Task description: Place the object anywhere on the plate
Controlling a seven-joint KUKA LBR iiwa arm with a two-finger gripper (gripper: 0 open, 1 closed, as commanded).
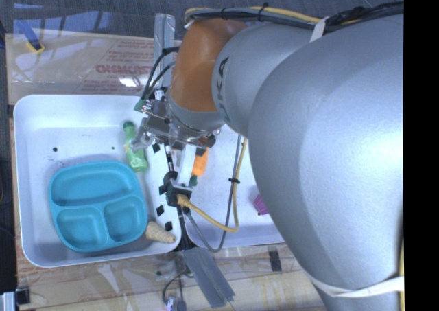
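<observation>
The left bin (pixel 27 165) holds a blue plate (pixel 96 203), a green object (pixel 134 150) just off its upper right corner and a tan piece (pixel 161 234) by its lower right. The hand (pixel 159 139) hangs over the divide; I cannot tell its state. An orange item (pixel 199 163) lies in the right bin (pixel 226 234).

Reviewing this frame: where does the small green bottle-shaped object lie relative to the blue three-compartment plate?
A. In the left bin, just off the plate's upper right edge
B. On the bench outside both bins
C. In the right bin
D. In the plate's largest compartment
A: the small green bottle-shaped object rests on the left white bin's floor, beside the blue three-compartment plate's upper right rim, not in a compartment.
</observation>
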